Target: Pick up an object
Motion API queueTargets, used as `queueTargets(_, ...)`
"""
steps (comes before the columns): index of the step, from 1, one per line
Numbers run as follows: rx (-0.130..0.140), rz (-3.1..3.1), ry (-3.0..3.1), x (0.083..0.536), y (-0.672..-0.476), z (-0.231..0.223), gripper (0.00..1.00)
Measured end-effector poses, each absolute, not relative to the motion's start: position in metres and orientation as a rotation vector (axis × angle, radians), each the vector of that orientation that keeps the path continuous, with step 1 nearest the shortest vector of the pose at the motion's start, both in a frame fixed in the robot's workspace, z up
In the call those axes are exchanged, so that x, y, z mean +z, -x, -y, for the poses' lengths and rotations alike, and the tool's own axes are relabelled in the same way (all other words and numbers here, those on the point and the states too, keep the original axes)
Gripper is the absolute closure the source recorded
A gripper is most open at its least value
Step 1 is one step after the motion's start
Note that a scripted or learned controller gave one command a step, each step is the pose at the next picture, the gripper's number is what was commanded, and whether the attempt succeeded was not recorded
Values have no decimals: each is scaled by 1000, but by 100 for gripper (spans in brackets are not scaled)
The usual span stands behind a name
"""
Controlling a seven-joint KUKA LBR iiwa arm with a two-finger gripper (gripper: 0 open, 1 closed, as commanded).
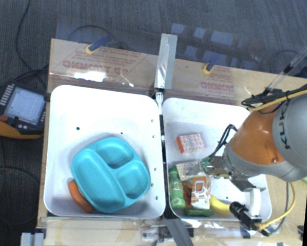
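The right bin (252, 116) holds a small orange box (190, 142), a pale packet (188, 167), a brown and red package (199, 192), a green item (175, 190) and a yellow banana (220, 205). My gripper (210, 165) reaches down into this bin below the arm's orange band (255, 144). It sits just right of the pale packet and above the brown package. The wrist hides its tip and the bin floor under it.
The left bin (67, 110) carries a blue divided plate (111, 173) with an orange object (76, 192) poking out from under its lower left edge. A handheld control pendant (17, 111) lies on the floor to the left. Cables trail at the right.
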State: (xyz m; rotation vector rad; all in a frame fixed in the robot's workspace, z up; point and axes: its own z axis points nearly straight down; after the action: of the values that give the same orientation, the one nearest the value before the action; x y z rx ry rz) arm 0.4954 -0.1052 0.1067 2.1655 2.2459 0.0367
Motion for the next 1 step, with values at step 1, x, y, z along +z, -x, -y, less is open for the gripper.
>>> queueTargets(1, -12, -2189, -2261, 215, -536, 17, 100)
